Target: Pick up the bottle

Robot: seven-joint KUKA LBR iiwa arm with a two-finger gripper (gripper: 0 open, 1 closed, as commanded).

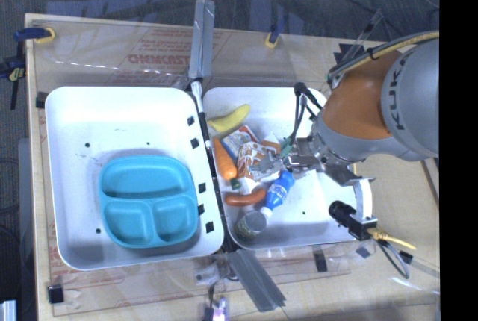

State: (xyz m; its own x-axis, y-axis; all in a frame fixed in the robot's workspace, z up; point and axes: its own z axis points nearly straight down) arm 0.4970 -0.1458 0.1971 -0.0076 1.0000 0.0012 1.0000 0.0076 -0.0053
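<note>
A small clear bottle with a blue label lies tilted in the right bin, its cap end pointing lower left toward a sausage. My gripper hangs over the right bin just above the bottle's upper end, near a crumpled snack packet. The grey arm with its orange band reaches in from the right and covers the bin's right side.
In the right bin lie a banana, a carrot, a sausage and a round tin. The left bin holds a blue divided tray. A divider rail runs between the bins.
</note>
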